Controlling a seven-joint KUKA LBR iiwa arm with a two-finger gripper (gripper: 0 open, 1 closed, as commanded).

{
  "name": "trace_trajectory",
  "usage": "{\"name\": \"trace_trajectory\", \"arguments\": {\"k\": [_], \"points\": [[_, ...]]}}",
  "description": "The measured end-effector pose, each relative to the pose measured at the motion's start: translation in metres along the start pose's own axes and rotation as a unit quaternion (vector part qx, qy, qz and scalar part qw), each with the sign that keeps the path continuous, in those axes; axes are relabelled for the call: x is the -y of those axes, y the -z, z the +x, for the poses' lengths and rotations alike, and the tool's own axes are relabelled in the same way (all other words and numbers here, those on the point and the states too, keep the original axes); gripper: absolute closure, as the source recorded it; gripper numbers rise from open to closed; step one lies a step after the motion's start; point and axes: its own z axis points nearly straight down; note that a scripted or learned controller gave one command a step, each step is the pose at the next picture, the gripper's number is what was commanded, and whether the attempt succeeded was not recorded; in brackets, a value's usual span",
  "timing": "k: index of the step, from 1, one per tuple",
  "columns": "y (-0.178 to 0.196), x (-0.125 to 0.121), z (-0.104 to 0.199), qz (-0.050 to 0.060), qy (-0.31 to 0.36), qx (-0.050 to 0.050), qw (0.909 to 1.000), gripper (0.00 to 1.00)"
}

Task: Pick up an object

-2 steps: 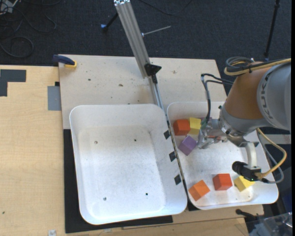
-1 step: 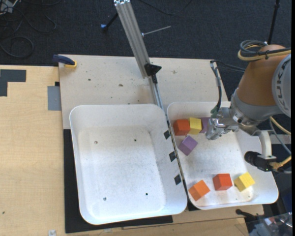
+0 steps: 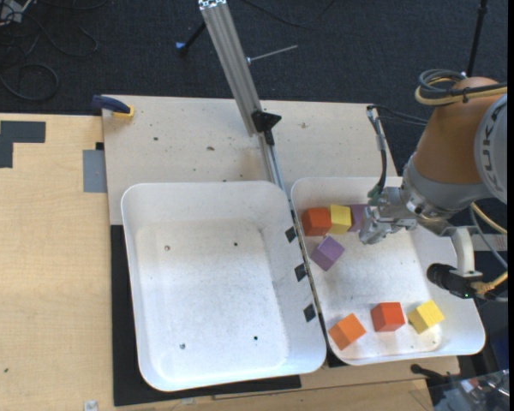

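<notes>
Can't tell the gripper (image 3: 374, 232) state, it's too small and blurred. It sits low in the right bin (image 3: 463, 336), just right of the yellow cube (image 3: 340, 217) and orange-red cube (image 3: 316, 221). Purple cube (image 3: 329, 252) lies just lower-left of it, nothing visibly gripped.

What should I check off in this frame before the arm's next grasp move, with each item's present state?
1. Objects available in the right bin: ok, six blocks.
2. Gripper over that bin: ok, at its upper part.
3. Nearest target: ok, yellow block and a purple block beside the gripper.
4. Block between the fingers: cannot tell.
5. Crowding: not ok, red-orange block touches the yellow block.
</notes>
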Motion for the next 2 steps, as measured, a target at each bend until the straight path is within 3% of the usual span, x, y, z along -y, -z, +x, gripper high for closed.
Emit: {"name": "trace_trajectory", "arguments": {"k": [2], "points": [[0.01,0.031,0.106,0.001,0.003,-0.001,1.0,1.0]]}}
